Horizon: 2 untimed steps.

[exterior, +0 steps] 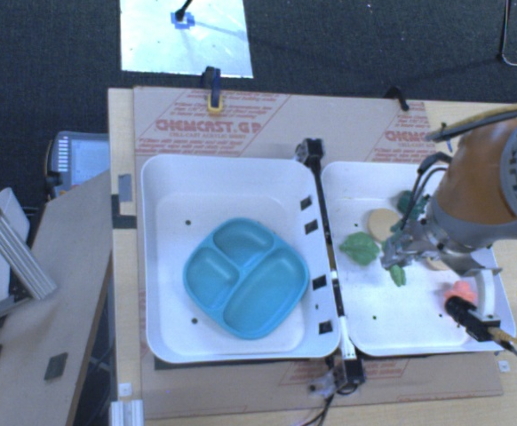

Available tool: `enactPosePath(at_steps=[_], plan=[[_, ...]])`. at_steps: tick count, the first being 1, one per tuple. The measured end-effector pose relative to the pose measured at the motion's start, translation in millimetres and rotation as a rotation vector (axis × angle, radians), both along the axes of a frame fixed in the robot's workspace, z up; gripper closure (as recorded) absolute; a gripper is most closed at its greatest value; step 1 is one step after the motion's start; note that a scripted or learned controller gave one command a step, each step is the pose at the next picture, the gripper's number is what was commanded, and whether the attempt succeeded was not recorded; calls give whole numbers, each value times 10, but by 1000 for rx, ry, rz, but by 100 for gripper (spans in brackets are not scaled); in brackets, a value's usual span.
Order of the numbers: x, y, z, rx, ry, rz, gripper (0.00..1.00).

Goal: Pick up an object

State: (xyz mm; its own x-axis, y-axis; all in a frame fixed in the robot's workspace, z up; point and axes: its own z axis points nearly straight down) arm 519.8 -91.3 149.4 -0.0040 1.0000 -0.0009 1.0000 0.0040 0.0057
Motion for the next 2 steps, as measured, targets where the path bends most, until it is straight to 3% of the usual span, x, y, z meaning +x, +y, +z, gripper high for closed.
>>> enactPosePath(at_steps=[1, 2], plan=[[-37, 7, 443, 0, 0, 0, 100], [-25, 6, 632, 1, 2, 0, 100]])
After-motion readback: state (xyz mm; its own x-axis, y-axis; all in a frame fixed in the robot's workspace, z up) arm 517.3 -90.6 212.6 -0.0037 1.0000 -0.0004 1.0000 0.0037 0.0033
